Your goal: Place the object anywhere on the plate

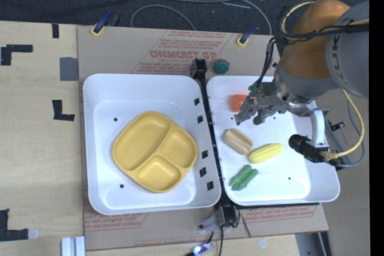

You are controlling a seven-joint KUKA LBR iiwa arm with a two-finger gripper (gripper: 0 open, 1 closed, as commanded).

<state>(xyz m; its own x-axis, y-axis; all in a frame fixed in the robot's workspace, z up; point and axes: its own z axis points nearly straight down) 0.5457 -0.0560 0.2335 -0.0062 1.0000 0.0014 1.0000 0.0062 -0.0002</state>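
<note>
At the bottom of the frame sits the lower rim of the two white bins; the left bin (96, 129) holds the yellow plate (155, 151), a three-compartment dish lying flat and tilted at a diagonal in the lower-left middle, with nothing on it. In the right bin (312, 186), lowest, is a green pea-pod toy (243, 177), just above it and to the right a yellow corn cob (265, 153), and to the left of that a tan bread-like roll (237, 141), all close together but apart from one another. Farther up, an orange-red piece (239, 101) lies near the bin's upper-left corner, partly hidden by the gripper (251, 116), which hangs just beside it and above the roll. Its fingers look spread somewhat with nothing between them, so the task's object is, in my judgement, not yet picked up, and which toy is meant I cannot tell. To do the grasp well, I would centre the fingers over a single item, across its narrow width, and keep clear of the neighbours and the bin wall; then lift high enough to pass the black divider (207, 129) and set it down inside the plate's rim. A teal knob (222, 66) rests on the cardboard (174, 51) above the bins; red print there appears to read "CHEMCAST GP", the rest being too blurred to read.
</note>
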